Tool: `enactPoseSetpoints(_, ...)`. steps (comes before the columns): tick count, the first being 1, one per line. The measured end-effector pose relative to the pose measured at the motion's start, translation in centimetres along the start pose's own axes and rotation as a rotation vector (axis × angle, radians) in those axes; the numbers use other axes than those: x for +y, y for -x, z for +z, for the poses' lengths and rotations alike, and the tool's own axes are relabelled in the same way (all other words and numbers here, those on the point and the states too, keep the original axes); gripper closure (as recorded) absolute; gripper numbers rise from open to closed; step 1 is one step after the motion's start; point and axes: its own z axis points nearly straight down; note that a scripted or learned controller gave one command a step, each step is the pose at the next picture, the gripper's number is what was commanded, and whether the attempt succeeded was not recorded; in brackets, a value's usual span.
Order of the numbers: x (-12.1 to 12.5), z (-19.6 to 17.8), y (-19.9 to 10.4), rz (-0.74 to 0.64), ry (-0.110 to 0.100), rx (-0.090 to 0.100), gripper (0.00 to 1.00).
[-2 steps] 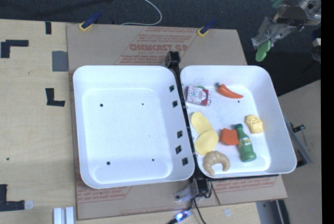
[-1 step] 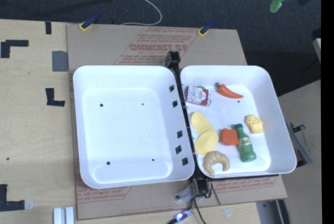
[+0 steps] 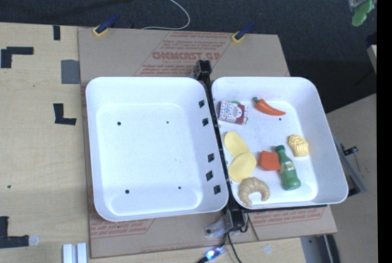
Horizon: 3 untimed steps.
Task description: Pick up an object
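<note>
Right bin (image 3: 318, 102) holds all the pickable stuff: chili (image 3: 268, 108), red packet (image 3: 231, 112), two yellow chips (image 3: 238, 154), croissant (image 3: 254, 189), green bottle (image 3: 288, 173) touching an orange block (image 3: 268, 160), corn piece (image 3: 297, 145). Left bin (image 3: 98, 133) has nothing to grab. Can't tell the gripper's state or load. Best bet: go for the chili or corn, both apart from neighbours; avoid the crowded bottle cluster and bin walls.
</note>
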Motion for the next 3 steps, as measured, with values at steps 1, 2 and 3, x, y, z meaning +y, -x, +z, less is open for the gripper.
enactPoseSetpoints(1,2.0,0.0,4.6,-0.002,0.000,-0.001,1.00)
enactPoseSetpoints(2,2.0,-0.1,2.7,-0.006,0.001,0.001,1.00)
enactPoseSetpoints(3,2.0,9.1,4.4,-0.003,-0.009,0.003,1.00)
